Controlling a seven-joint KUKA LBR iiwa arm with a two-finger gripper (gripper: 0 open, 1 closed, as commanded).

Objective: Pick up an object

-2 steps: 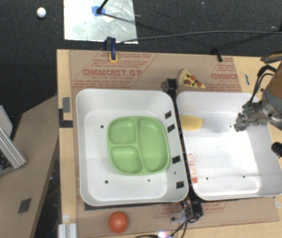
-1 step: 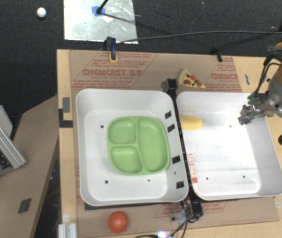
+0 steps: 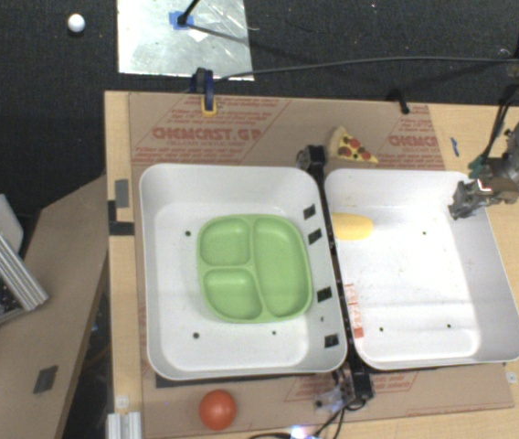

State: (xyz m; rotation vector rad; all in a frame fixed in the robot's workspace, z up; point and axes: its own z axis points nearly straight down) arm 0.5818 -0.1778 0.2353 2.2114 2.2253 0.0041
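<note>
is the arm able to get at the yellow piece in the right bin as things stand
Probably yes. The yellow piece lies alone near the left wall of the right bin, with bare floor between it and the gripper at the bin's right rim.

The jaws [image 3: 465, 199] hang over the far right rim of the right bin [image 3: 479, 273]. Left of the jaws, inside that bin near its far left corner, lies a banana-like piece [image 3: 352, 227]. Further left, a divided tray [image 3: 254, 267] lies in the middle of the left bin [image 3: 164, 245]. A toy pizza slice [image 3: 352, 147] lies on the surface beyond the bins, left of and behind the jaws. A ball [image 3: 217, 409] sits on the surface before the left bin, well apart from the jaws.
</note>
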